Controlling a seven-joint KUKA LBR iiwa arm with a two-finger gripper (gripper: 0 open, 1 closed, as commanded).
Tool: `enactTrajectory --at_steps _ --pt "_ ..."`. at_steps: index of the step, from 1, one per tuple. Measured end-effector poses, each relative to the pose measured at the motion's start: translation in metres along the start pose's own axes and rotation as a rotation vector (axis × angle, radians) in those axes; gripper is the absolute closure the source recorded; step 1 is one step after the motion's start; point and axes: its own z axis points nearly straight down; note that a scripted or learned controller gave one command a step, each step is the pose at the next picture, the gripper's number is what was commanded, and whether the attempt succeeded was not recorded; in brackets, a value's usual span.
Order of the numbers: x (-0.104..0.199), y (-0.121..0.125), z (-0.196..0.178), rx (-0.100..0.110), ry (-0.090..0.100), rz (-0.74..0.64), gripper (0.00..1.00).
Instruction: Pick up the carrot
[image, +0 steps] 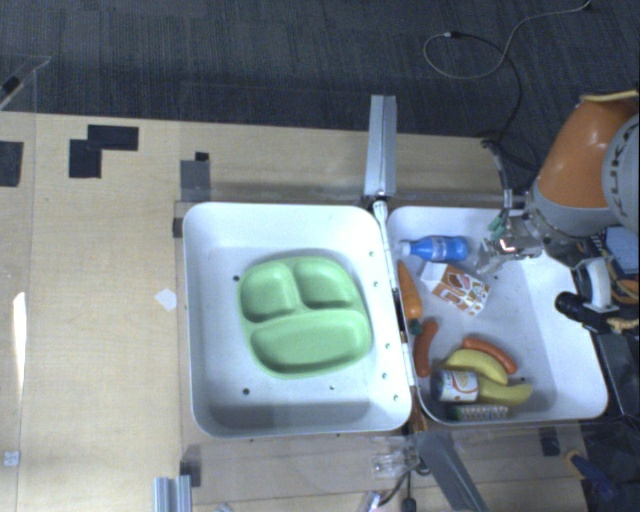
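The left bin (200, 330) has a green divided plate (303, 315) in it. The right bin (560, 345) holds the carrot (409, 291), lying along its left wall, with a blue bottle (434, 248), a snack packet (461, 292), bananas (485, 372) and a can (459, 385) nearby. The gripper (508, 238) hangs over the bin's far edge, can't tell its grip.

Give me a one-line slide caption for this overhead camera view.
Gripper hovers over the right bin, apart from the carrot lying along its left wall.

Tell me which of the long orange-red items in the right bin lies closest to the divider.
The carrot, pressed along the right bin's left wall; the sausage sits just below it, farther out.
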Motion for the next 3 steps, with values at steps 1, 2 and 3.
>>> enactTrajectory --at_steps 1,2,3 --pt "-0.063 -0.033 0.060 -0.006 -0.005 -0.056 1.00" --pt "-0.062 -0.023 -0.046 -0.003 -0.002 0.125 1.00" --pt "-0.062 -0.021 -0.057 -0.008 -0.004 0.118 1.00"
